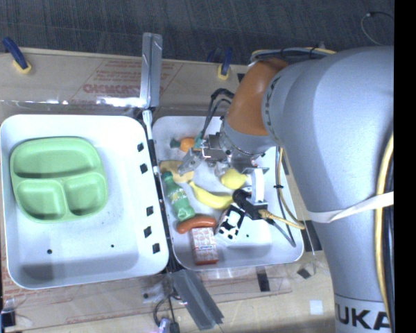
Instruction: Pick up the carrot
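Dark carpet surrounds the desk (69,75), which carries two shallow white bins side by side under the slanted camera. Nearest the viewer, in the right bin (277,252), lie a small red-and-white box (204,246) and a reddish sausage-like piece (195,223), with a black-and-white dotted block (229,224) just beside them. Behind these sit a banana (209,197), a green bottle (178,198) and a yellow lemon-like piece (233,180). The gripper (211,151) hangs over this clutter, and whether its fingers are open or closed cannot be told from here. Farther back, near the bin's rear wall, the carrot (186,143) shows as a small orange piece just beside the gripper's left side. The left bin (125,241) holds a green divided tray (57,178). To do the reach well, the arm probably ought to shift toward the rear wall, centre over the carrot, and descend with the fingers spread along its short axis, keeping off the yellow pieces crowding close by.
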Action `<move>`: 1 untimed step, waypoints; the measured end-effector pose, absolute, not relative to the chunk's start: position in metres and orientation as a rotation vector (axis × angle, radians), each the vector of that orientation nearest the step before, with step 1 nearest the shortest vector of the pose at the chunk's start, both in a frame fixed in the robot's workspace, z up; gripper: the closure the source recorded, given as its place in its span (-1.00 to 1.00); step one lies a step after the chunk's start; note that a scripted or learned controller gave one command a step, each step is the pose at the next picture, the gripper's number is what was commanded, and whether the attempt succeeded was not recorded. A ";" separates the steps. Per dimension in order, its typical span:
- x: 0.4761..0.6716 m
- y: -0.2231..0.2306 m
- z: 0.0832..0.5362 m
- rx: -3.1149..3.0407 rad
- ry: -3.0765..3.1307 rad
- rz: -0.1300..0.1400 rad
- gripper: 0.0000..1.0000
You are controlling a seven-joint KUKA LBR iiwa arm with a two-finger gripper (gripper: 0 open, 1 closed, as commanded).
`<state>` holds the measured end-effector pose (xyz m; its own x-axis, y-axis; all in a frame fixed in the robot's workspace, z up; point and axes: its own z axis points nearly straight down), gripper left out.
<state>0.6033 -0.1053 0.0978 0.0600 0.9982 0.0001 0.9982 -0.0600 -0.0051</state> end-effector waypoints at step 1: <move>0.652 -0.109 0.087 -2.655 -1.647 0.025 -1.00</move>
